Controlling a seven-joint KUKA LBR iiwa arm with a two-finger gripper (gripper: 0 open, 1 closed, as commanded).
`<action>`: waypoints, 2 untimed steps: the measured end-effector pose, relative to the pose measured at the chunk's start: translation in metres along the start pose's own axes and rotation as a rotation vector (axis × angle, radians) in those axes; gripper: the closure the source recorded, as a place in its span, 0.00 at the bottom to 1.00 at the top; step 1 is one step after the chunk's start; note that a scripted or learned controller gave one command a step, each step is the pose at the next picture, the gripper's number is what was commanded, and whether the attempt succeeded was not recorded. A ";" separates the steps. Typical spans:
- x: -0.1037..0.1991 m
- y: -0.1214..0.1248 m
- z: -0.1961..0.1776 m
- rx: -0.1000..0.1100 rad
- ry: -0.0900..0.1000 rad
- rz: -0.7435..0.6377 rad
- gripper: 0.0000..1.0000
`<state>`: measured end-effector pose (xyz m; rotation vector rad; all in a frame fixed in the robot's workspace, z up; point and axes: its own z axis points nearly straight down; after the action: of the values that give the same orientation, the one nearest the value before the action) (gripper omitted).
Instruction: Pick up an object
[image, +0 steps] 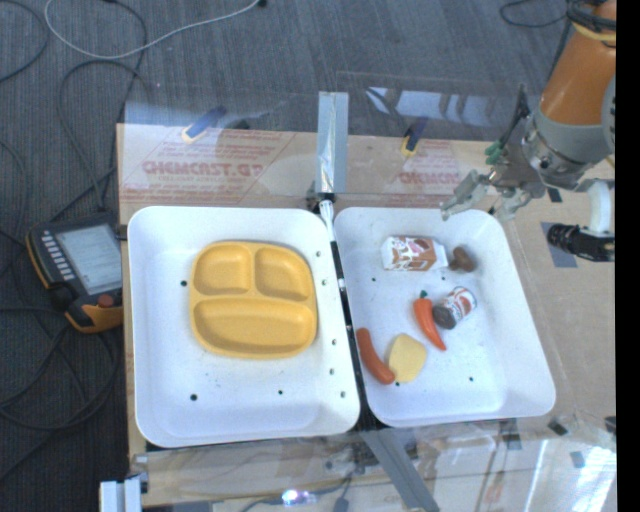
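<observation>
Nearest us in the right bin (520, 385) we see a red sausage (376, 357), its long axis slanting from upper left to lower right, touching a pale yellow wedge (407, 358). Just beyond, an orange carrot (430, 322) slants the same way, green tip toward the far side, beside a small tipped can (455, 305). Farther on lie a brown-and-white carton (411, 253), lengthwise across the bin, and a brown lump (462, 260). The left bin (160, 400) holds a yellow divided tray (254, 299). Above the far right corner we see the gripper (486, 197), fingers spread apart, clasping nothing
</observation>
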<state>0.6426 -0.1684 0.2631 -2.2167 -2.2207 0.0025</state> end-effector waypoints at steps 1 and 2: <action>-0.043 -0.003 0.145 0.002 -0.003 -0.023 0.00; -0.035 -0.058 0.173 -0.018 -0.008 -0.157 0.00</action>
<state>0.5840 -0.2029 0.0900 -2.0472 -2.4022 -0.0095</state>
